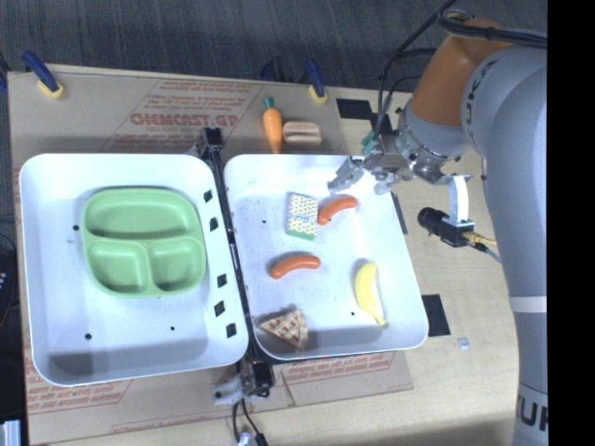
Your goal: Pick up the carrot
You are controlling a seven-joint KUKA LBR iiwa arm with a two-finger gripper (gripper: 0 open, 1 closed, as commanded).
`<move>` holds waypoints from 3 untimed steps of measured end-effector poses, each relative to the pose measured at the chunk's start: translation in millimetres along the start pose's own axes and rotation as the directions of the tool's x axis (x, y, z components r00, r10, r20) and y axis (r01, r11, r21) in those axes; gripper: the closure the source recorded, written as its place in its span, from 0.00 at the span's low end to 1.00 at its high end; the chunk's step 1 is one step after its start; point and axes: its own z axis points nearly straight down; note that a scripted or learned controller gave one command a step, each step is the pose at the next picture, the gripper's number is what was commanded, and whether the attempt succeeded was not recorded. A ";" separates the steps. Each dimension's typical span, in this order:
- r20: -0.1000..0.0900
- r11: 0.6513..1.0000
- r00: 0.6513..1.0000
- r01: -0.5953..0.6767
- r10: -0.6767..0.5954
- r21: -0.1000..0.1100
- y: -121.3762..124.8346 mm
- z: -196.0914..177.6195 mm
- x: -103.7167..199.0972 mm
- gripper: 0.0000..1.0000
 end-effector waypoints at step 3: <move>0.002 0.866 0.866 -0.500 0.500 0.017 28.0 108.9 31.4 0.00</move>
